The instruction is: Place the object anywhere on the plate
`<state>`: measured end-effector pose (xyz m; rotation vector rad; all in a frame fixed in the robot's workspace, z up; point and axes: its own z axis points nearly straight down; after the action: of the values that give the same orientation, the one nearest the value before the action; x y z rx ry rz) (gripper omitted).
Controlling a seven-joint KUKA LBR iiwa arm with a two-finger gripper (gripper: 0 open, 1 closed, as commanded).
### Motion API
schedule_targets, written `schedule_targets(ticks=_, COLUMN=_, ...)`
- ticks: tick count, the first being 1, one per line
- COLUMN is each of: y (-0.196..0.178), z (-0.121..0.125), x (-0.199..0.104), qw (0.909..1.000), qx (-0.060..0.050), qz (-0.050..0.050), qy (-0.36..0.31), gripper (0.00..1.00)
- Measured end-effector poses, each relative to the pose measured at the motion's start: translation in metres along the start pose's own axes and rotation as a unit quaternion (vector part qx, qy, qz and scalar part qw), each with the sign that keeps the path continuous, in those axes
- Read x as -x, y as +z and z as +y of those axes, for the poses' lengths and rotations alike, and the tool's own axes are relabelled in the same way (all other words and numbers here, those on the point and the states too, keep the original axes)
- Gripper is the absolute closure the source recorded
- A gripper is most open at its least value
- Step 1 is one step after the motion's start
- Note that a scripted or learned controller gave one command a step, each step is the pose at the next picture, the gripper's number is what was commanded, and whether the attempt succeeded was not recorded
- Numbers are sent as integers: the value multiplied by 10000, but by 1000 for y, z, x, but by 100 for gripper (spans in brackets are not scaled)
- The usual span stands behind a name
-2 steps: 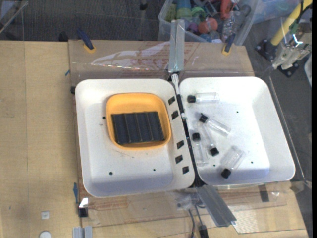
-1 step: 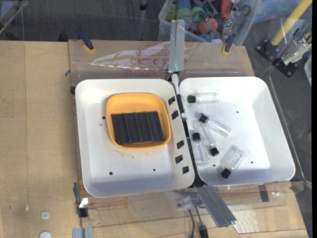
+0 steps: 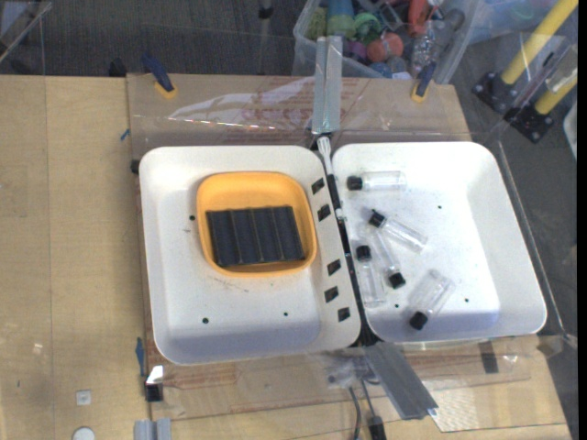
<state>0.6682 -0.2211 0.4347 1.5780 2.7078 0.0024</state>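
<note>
Fingers: honestly can't tell how far open they are or whether they've got anything, so can't place the vials against them either.
Vials (image 3: 401, 235): a handful of small clear ones with black caps, all lying on their sides in the right bin (image 3: 477, 168), scattered over its left and middle part.
Farthest vial (image 3: 376, 181): near the bin's far left corner, cap pointing left.
Nearest vial (image 3: 427, 297): toward the near edge, cap at its near end.
Plate (image 3: 209, 196): orange, squarish with rounded corners, sitting in the left bin (image 3: 165, 282), a bit toward the far side.
On the plate: a black ribbed block (image 3: 255, 236) covering most of the middle. None of the vials are on it.
Between the bins: a strip with black tabs (image 3: 331, 239) along the shared edge.
Far side: a clear tub of colourful toys (image 3: 385, 12) past the bench.
</note>
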Motion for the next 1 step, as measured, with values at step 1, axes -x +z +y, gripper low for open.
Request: schedule_targets(ticks=1, y=-2, z=-1, x=0, qw=9824, qx=6, qz=-1, qy=-1867, gripper=100)
